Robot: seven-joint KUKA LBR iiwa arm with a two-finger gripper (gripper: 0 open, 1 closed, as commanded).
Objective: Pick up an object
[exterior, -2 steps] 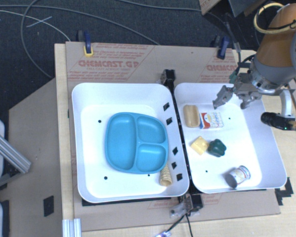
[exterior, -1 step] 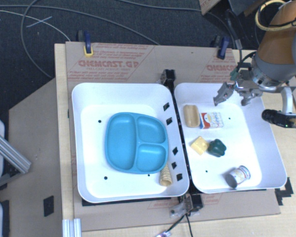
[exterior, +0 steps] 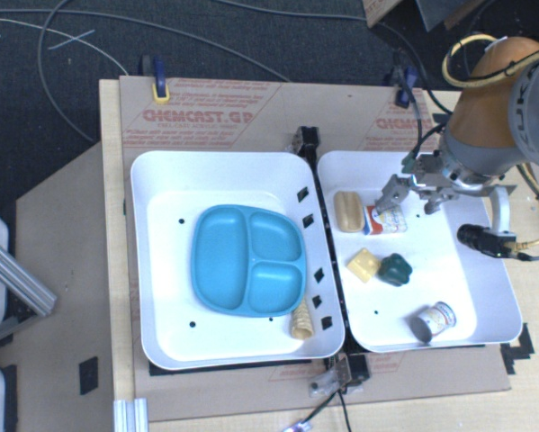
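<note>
My gripper hangs over the back of the right bin, open, with its two fingers spread and nothing between them. Just below its left finger lies a small red, white and blue packet. A tan bread-like piece rests to the left of the packet. Nearer the front lie a yellow block touching a dark green lump, and a silver can on its side at the front of the bin.
The left bin holds a blue divided plate and a tan corn-like piece at its front right corner. A black divider runs between the bins. Cables trail from the arm on the right.
</note>
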